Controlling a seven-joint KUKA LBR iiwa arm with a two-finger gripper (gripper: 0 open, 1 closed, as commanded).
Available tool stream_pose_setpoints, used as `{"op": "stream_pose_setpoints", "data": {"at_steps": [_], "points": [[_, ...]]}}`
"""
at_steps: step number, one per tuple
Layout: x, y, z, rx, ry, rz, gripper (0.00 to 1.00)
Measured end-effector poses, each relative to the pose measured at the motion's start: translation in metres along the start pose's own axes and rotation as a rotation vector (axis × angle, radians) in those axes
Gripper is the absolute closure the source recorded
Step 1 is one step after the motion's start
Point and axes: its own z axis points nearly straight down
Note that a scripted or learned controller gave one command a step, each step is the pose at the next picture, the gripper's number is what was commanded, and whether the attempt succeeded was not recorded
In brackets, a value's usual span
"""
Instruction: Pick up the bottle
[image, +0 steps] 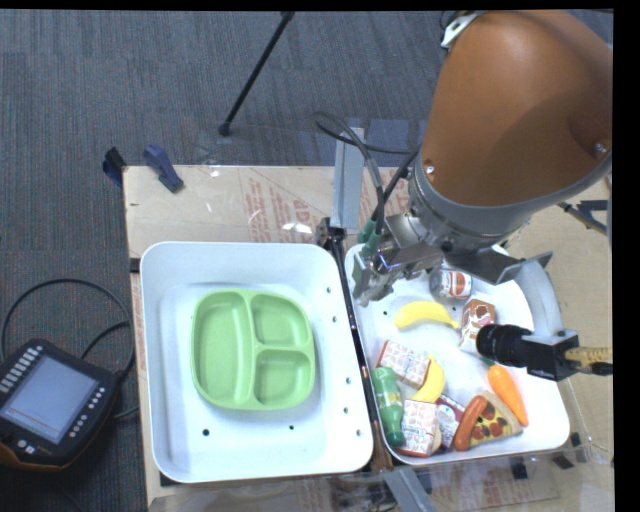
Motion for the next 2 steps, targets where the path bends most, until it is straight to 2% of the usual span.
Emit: {"op": "stream_pose_setpoints", "data": {"at_steps": [2], "points": [[0.05, 0.014, 0.0, -0.002, 0.0, -0.372, 1.0]]}}
